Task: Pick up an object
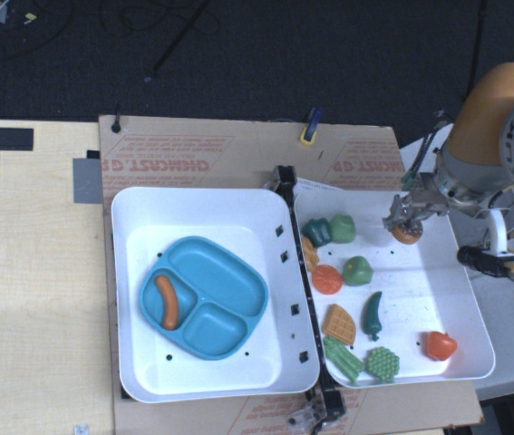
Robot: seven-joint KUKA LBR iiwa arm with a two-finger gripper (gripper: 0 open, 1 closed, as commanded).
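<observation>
Small brown round object (408, 234) between gripper (406, 227) fingers, above right bin (474, 333)

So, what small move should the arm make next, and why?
Probably lift straight up a little. The gripper sits low in the right bin over a small brown object; a short lift would show whether it comes along.

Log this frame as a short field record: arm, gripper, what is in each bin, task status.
arm: reaches in from the right, over the right bin
gripper: low at the right bin's upper part, a small brown-orange object at its tip
grasp: cannot tell
left bin: holds a blue divided plate with a sausage in its left compartment
right bin: toy foods, including a red tomato and a dark green pepper
task status: pick not confirmed
</observation>
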